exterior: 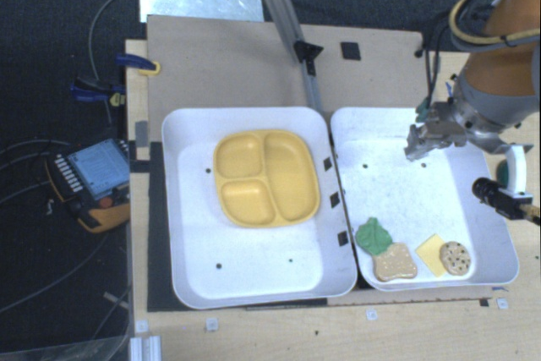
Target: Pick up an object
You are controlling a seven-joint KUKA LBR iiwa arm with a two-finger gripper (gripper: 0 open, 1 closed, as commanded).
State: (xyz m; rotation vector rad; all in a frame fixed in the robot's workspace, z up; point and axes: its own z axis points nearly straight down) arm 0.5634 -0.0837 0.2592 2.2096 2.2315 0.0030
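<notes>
- grey two-finger gripper (420, 146) hangs over the right white bin (473, 207), can't tell its grip
- green leafy toy (373, 235) and the other food sit well toward the bin's near edge

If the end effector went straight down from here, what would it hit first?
Most likely the bare floor of the right bin under the end effector; the food pieces lie nearer the bin's front edge. Its height is unclear from this one view.
</notes>
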